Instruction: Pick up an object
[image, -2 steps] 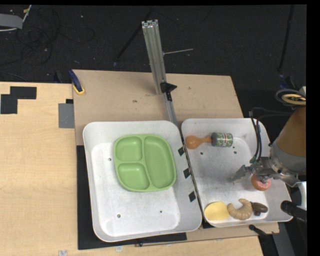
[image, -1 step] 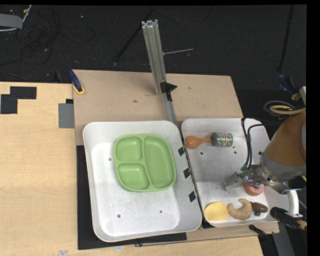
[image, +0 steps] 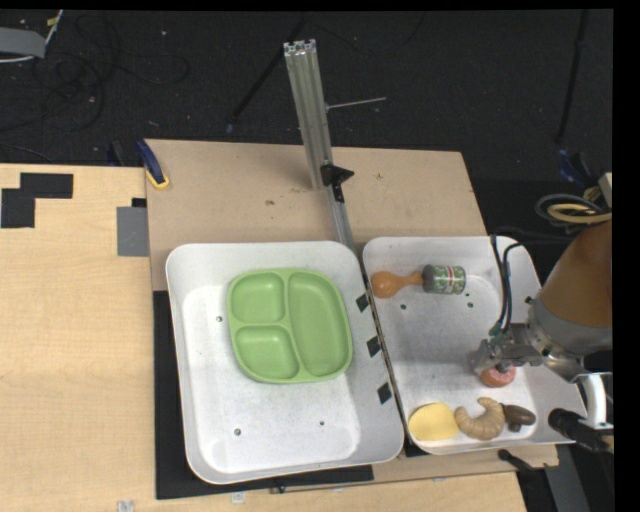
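Observation:
My gripper (image: 497, 358) is low in the right bin (image: 440, 330), near its right side, directly over a small pink-red object (image: 497, 377) that shows just under it. A tan croissant-shaped piece (image: 482, 418) and a dark brown piece (image: 519, 415) lie in front of it. A yellow round object (image: 433, 423) sits at the bin's front left corner. At the back of the bin lie an orange pear-shaped object (image: 388, 284) and a small green-banded jar (image: 444, 279) on its side.
The left bin (image: 200, 400) bears a green three-compartment plate (image: 290, 326). Black clips (image: 373, 345) mark the edge between the bins. A metal post (image: 310, 110) rises behind them. My arm (image: 585, 290) covers the right bin's right wall.

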